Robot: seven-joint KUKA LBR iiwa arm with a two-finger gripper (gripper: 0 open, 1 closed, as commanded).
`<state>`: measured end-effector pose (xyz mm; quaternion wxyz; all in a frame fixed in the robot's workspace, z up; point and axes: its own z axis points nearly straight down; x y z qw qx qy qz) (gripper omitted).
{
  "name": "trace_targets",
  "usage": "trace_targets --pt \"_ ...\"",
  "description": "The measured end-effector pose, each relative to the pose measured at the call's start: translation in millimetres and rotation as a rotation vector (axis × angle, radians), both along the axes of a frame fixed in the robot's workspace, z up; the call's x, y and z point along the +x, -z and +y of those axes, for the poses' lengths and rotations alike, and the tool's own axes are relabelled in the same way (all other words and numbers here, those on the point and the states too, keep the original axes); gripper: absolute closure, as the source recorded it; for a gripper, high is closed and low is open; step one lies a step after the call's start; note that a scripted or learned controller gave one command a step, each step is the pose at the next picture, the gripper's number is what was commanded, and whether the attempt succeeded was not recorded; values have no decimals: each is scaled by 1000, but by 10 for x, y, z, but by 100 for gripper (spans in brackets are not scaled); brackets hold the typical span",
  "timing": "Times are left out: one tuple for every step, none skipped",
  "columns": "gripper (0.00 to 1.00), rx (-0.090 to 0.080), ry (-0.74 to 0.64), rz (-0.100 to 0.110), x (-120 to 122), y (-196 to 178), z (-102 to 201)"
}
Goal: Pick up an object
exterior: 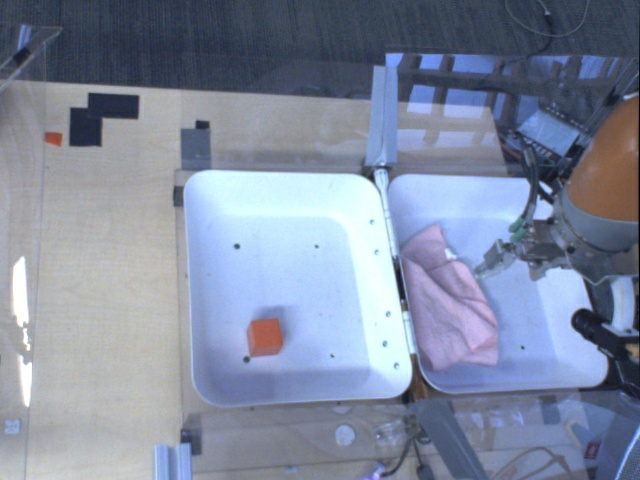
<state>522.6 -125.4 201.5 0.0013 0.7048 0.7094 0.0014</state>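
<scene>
An orange cube lies in the left bin, toward its front left. A crumpled pink cloth lies along the left side of the right bin. My gripper hangs over the right bin, just right of the cloth's upper edge and close to it. I see nothing held in it. The arm's grey wrist and orange band reach in from the right and hide part of that bin.
A raised divider runs between the two bins. A metal frame and cables stand behind the right bin. Black and orange markers lie on the wooden bench at far left.
</scene>
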Motion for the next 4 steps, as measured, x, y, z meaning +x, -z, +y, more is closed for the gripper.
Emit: trace_targets --pt "0 -4 -96 -14 -64 1081 -161" --pt "0 -8 -188 -21 -282 1089 152" --pt "0 -11 -298 -21 -282 1091 276" --pt "0 -5 -378 -7 -325 1031 184"
